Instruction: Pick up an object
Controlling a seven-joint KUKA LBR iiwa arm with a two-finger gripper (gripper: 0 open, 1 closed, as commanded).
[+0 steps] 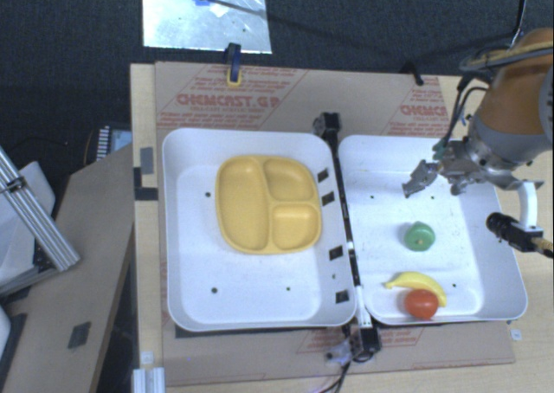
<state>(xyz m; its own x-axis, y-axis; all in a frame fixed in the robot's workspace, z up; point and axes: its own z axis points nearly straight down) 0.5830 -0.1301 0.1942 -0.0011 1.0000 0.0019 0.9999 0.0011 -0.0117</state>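
Note:
In the right bin, a green round fruit lies near the middle. A yellow banana and a red tomato touch each other near the front edge. My gripper hangs over the back half of this bin, behind the green fruit and apart from it, pointing left and down. Nothing is visibly held in it. A yellow divided plate lies in the middle of the left bin.
A black divider with clips runs between the two bins. A black part on a white bracket sticks in over the right bin's right rim. Brown cardboard lies under both bins.

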